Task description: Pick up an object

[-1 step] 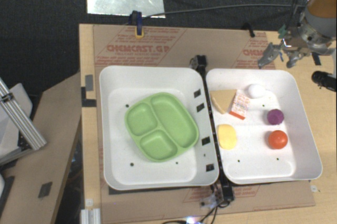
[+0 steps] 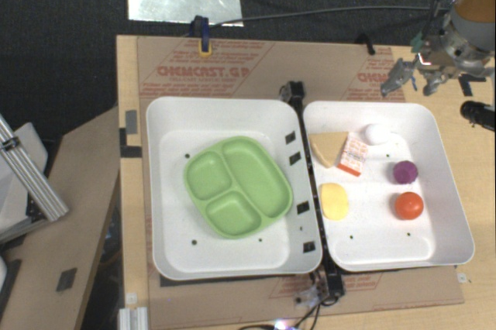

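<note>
Faintly, "CHEMCAST GP" reads on the board (image 2: 203,71); claw (image 2: 413,77) fingers spread apart, holding nothing.

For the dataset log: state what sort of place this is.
Probably a robotics lab bench for grasping trials: two white bins clamped side by side on a board, toy food such as an orange ball beside a green divided plate, gripper above.

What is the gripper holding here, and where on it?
Nothing. The gripper hangs open above the right bin's far rim, with nothing between its fingers; the food items lie untouched in the bin.
</note>
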You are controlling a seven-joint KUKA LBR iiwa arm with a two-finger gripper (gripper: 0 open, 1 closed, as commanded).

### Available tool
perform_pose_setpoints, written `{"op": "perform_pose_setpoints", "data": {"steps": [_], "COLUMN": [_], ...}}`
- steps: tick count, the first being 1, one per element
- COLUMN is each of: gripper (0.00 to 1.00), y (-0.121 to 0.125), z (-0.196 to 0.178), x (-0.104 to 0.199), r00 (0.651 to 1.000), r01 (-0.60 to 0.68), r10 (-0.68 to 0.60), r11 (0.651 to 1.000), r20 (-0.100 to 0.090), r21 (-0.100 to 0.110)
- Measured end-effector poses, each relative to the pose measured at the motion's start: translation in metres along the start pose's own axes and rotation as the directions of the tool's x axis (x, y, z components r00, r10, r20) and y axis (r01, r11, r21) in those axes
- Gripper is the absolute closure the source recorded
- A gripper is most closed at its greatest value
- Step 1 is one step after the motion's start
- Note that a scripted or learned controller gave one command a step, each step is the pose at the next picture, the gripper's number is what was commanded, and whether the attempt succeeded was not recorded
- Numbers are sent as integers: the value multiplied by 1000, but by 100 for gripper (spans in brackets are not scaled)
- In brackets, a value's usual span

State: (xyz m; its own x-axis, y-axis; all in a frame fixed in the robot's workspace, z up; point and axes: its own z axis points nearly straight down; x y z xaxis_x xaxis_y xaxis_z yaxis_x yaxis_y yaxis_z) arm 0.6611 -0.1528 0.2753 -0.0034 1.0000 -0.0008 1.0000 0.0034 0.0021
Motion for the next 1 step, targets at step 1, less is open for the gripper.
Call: {"op": "perform_pose_setpoints", "data": {"steps": [1], "gripper": [0], "y": [0], "z": [62], "x": [4], "r00": [1000], "r01": [0], "r10": [0], "r11": [1000], "r20": [-1], "r21": [5]}}
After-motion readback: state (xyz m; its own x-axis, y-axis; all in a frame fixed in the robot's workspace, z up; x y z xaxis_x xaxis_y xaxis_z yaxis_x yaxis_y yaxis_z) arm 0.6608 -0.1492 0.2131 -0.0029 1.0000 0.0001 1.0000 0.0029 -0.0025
